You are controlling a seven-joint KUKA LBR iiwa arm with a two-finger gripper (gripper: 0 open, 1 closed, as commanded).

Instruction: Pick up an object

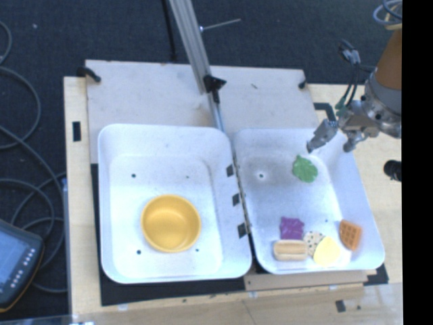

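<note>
White plastic makes up both shallow bins on the pale wooden desk (pixel 78 181), seen from the one camera above at a slant. At lower left of the frame the left bin (pixel 115 147) carries a yellow bowl (pixel 170 223), upright, sitting in the lower middle of its floor. At lower right the right bin (pixel 270 154) lies just beside it, their inner walls nearly touching along the centre line. In the right bin a green leafy piece (pixel 305 168) rests near the upper right part of the floor, apart from the rest. Along the bin's lower wall a cluster lies close together: a purple piece (pixel 291 227), below it a tan bread-roll shape (pixel 289 250), to its right a small speckled cookie (pixel 312 240), a pale yellow piece (pixel 327 252) touching the cookie, and an orange waffle-like piece (pixel 350 234) by the right wall. At the right edge of the frame the grey arm comes in, and its gripper (pixel 335 139) hangs over the upper right rim of the right bin, just above and to the right of the green piece; the two fingers (pixel 319 138) are spread apart with nothing between them. A slanted metal pole (pixel 193 39) runs from the top of the frame down to the gap between the bins. Dark floor with cables surrounds the desk, and a tablet screen (pixel 15 263) sits at lower left
</note>
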